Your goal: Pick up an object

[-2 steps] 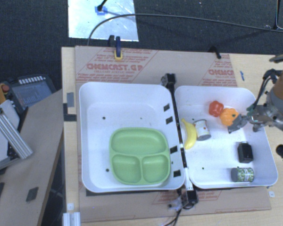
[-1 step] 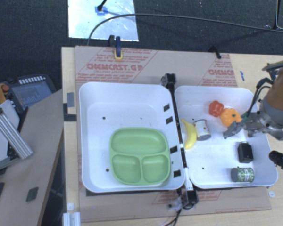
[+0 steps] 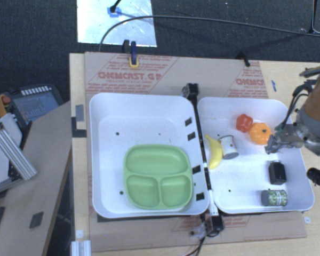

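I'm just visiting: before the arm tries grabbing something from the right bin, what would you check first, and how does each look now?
1. Gripper above the right white bin: ok.
2. Nothing seen between its fingers: ok.
3. Finger opening: cannot tell.
4. Round orange fruit just beside the gripper: ok.
5. Small black block lying apart from the green-labelled can: ok.
6. Yellow banana touching the grey cylinder: not ok.

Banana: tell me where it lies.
The banana lies at the right bin's left wall, touching the small metal can.
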`<move>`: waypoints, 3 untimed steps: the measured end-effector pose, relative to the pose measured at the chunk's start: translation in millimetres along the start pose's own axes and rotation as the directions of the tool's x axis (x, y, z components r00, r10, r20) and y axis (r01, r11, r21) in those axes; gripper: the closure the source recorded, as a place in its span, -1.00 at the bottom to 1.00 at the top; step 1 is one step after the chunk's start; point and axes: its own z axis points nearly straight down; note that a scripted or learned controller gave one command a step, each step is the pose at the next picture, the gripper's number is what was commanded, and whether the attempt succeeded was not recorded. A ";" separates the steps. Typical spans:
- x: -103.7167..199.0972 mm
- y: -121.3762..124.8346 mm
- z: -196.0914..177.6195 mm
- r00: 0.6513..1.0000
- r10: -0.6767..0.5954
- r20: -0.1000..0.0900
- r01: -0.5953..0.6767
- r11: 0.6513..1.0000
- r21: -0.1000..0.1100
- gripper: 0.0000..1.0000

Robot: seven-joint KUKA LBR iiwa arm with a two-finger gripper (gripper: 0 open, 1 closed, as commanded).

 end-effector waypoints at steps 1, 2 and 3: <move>-1.9 11.9 -51.1 1.000 -0.003 0.001 0.003 1.000 -0.003 1.00; -3.1 4.4 -109.8 1.000 -0.003 0.001 0.003 1.000 -0.004 1.00; -3.4 5.6 -119.7 1.000 -0.003 0.000 0.003 1.000 0.000 1.00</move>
